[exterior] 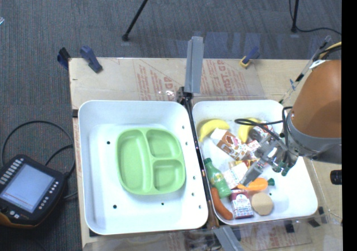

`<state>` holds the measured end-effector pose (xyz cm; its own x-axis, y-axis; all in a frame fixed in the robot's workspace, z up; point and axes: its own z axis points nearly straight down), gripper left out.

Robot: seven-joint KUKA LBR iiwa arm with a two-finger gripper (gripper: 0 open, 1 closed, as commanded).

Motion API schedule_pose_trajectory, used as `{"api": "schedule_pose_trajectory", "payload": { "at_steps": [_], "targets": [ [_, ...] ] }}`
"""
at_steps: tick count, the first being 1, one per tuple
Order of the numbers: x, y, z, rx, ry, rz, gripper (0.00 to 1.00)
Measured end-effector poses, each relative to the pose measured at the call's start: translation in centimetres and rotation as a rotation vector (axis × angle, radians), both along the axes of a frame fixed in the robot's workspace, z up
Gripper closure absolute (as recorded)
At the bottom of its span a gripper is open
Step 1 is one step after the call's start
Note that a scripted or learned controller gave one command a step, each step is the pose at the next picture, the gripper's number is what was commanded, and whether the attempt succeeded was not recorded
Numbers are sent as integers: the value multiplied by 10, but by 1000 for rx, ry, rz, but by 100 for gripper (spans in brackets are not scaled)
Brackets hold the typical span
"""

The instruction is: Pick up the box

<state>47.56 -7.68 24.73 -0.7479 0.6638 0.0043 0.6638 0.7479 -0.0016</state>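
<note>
The small white and orange box (228,142) lay in the right white bin (301,199), crowded by a yellow banana (211,128), a green bottle (217,178) and an orange carrot (221,204). The fingers (268,158) hung over the pile; I cannot tell how wide they were. A green divided plate (150,160) sat in the left bin (95,127) on the wooden desk (128,80).

Bulbous orange band (321,99), grey wrist ring below it, dark metal hand (268,158), thin black cable

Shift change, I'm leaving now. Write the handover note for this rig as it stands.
Gripper: low in the right bin, over the pile; grip unclear, nothing visibly held.
Boxes: a small carton near the banana, and a small pink box at the front beside the carrot.
Left bin: green divided tray.
Done: no box lifted.
Left: grasp and raise a box.
</note>
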Motion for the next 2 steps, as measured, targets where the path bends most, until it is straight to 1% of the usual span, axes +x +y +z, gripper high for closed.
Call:
{"api": "schedule_pose_trajectory", "payload": {
  "at_steps": [1, 2],
  "targets": [
    [0, -5, -35, 3, -1, 487, 0],
    [21, -4, 100, 1, -9, 910, 0]
  ]
}}
